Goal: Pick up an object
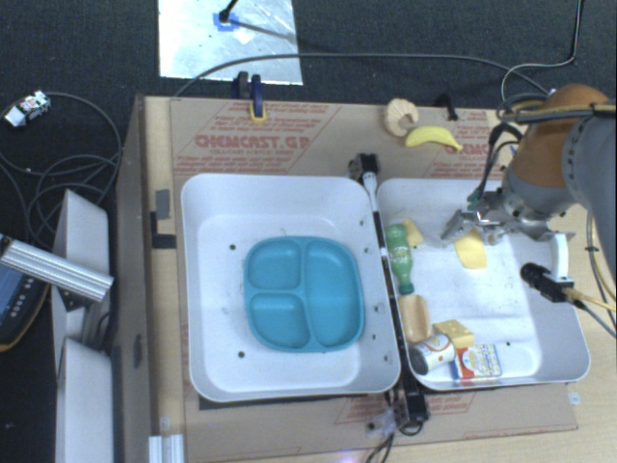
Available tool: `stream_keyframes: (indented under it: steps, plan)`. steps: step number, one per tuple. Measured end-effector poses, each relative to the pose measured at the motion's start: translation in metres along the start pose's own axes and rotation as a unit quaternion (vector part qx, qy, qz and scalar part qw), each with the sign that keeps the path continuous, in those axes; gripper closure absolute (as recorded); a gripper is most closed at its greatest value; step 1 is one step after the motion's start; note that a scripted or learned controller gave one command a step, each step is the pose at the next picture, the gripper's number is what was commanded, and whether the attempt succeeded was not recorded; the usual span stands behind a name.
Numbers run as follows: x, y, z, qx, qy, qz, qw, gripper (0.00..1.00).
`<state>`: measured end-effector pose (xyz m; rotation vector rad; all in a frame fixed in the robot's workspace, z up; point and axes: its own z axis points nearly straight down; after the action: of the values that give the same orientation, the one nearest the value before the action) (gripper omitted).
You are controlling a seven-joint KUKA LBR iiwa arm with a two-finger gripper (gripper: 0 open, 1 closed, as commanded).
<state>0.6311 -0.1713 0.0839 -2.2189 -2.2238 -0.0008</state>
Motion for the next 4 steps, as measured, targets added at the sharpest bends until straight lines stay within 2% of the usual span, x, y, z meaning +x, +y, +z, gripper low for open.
stream_keyframes:
  steps: [1, 2, 3, 4]
  plan:
    - [-0.001, 0.002, -0.012, -0.003, -0.001, -0.001, 1.0, 1.0]
    - [-0.001, 0.002, -0.012, -0.003, -0.001, -0.001, 1.0, 0.0]
    - [-0.031, -0.001, -0.006, -0.001, -0.001, 0.0, 1.0, 0.0]
    - [-0.036, -0.029, -0.058, -0.002, -0.001, 0.0, 1.0, 0.0]
